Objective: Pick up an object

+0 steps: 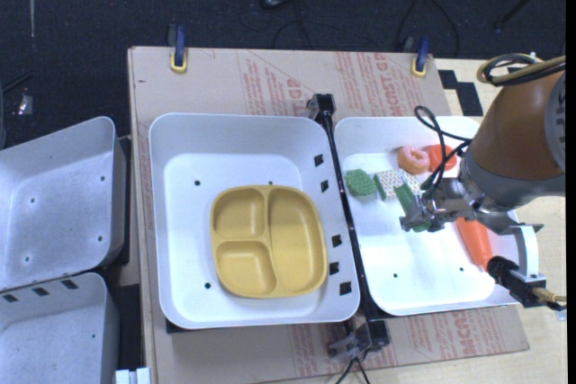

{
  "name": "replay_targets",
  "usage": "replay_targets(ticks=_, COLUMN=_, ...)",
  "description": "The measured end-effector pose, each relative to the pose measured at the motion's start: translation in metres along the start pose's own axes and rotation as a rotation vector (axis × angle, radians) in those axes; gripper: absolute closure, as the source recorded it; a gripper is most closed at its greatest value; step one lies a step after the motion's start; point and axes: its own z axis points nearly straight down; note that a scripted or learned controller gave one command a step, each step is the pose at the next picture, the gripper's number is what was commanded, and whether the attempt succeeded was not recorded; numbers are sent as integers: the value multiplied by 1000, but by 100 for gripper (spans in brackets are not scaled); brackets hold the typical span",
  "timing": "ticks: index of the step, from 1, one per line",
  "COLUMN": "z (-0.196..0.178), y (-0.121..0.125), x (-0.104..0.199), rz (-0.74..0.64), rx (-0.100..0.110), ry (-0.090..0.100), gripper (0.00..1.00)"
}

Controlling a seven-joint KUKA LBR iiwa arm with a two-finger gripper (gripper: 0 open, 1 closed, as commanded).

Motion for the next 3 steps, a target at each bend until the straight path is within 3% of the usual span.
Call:
replay_targets(ticks=1, z=-44, y=-1, x=6, rz=-1, rx=0, ry=1, gripper=100)
replay_targets(ticks=3, z=-42, y=38, x=98, rz=-6, rx=3, ry=3, gripper=100)
